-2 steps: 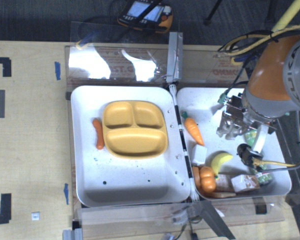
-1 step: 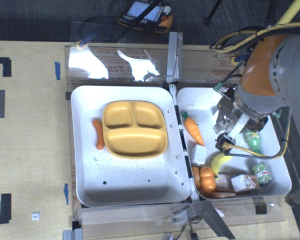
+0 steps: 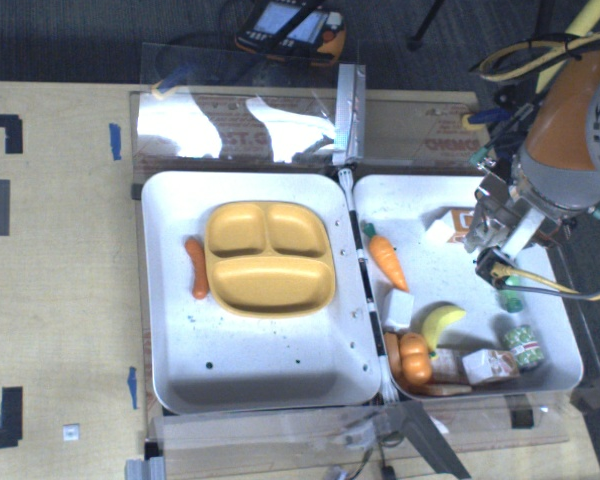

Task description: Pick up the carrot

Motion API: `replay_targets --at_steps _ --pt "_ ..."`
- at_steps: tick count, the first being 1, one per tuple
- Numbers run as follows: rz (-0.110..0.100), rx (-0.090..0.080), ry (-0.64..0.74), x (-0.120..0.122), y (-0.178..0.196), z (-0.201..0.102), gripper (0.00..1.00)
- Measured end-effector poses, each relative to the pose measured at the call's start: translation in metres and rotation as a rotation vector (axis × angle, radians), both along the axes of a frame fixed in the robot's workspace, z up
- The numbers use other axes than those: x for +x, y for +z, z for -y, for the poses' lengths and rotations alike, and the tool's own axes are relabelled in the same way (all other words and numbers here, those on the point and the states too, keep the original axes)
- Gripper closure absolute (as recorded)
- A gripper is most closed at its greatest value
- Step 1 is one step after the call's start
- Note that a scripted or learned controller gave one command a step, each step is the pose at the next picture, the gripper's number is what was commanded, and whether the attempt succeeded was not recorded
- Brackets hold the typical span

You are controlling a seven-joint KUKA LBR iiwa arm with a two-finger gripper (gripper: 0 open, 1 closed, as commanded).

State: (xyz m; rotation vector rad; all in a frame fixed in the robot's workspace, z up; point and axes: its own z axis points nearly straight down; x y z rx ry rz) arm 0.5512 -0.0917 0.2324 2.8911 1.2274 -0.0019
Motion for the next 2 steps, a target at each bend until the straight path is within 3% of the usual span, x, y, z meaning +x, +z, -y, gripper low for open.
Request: replay_targets --at_steps 1,2 --pt "0.000 0.000 -0.132 0.053 -0.023 -0.065 1.00" --pt "-0.005 0.004 0.217 -0.013 -0.015 -0.061 1.00"
